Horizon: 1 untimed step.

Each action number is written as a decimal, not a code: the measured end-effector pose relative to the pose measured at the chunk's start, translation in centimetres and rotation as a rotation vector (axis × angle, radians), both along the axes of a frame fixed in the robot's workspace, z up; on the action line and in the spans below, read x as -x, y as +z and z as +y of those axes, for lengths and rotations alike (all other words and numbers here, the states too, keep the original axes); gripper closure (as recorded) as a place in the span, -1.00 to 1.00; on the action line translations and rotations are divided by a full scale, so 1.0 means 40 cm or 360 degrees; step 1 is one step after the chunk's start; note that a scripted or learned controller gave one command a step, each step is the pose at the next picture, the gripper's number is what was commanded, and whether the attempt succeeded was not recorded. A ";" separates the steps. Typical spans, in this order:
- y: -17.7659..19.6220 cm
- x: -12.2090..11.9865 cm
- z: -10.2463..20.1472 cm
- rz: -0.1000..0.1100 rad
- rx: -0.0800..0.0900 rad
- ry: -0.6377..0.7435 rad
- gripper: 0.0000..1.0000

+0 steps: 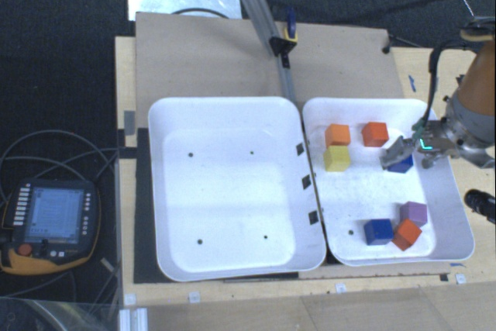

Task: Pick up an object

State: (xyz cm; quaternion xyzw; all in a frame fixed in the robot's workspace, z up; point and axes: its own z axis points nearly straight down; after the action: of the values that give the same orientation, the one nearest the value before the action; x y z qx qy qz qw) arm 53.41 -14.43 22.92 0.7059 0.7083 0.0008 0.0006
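A small blue block [401, 164] is seen in the right bin [453, 190], near its right wall, directly at the tip of the gripper [395, 154]. The block is partly covered by the grey fingers, and whether it is clasped between them or merely touched from above cannot be told; how far the fingers are spread cannot be made out either.

Seven blocks in all can be counted, every one in the right bin. Two are blue: the one at the gripper and a second blue block [378, 231] near the front wall. Three are orange: an orange block [337, 135] and a darker orange block [374, 133] side by side toward the back, and a tilted orange block [407, 234] at the front, just beside the second blue one. One yellow block [336, 158] lies touching the front of the first orange block. One purple block [414, 212] rests against the tilted orange one.

Two white bins are counted; the left bin [167, 167] stands just beside the right one. One handheld control pendant [48, 225] lies on the floor to the left; the writing on its screen is too small to be read.
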 end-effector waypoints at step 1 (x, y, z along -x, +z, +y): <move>-0.136 0.011 -0.023 0.0009 -0.0001 -0.0004 -1.00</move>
State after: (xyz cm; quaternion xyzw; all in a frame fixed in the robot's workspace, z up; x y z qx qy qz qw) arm 52.96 -15.36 17.48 0.7067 0.7075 -0.0010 -0.0015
